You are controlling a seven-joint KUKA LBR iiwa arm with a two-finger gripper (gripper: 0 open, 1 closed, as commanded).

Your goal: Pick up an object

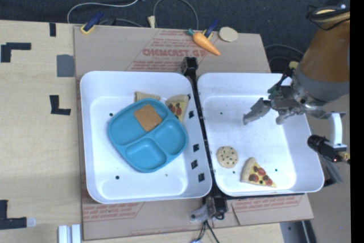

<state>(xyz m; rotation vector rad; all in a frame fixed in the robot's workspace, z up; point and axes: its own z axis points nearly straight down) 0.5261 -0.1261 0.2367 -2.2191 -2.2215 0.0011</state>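
My gripper [267, 115] hangs over the right bin [227, 83], near its right middle, with its two fingers spread apart and nothing between them. Below it on the bin floor lie a round cookie [227, 156] and a pizza slice [257, 173], both towards the front edge and well apart from the fingers. In the left bin [91, 122] a blue divided plate [149, 136] carries a brown toast square [148, 117]. Another pizza slice [178, 105] lies by the plate's upper right.
A toy carrot [205, 43] and a small tan disc [228, 34] lie on the cardboard behind the bins. A black clip strip [196, 116] runs between the two bins. Cables trail across the dark floor at the back.
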